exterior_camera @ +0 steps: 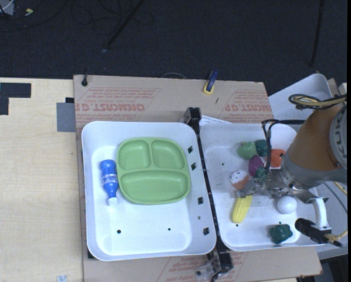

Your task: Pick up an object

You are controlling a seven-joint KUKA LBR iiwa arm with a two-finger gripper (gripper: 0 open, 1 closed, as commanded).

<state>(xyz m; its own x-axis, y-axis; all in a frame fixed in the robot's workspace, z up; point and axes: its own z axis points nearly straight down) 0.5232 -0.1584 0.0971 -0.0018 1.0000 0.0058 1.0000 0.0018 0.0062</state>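
The gripper is seen low over the right bin, amid a tight cluster of small things; whether it is parted or closed cannot be told, since the wrist and the orange band of the arm cover much of it. A miss is judged the main risk: the yellow corn cob lies just near-left of the gripper, the white ball just to its near-right, and a purple piece, a green piece and an orange piece are crowded on its far side, so that a closing could catch two things at once or knock one aside. The ball, being round, is judged likely to roll away if nudged. No object is seen held. A dark green lump lies well apart at the near edge of the same bin. In the left bin a green divided plate is seen, with a blue bottle just to its left, both far from the arm.
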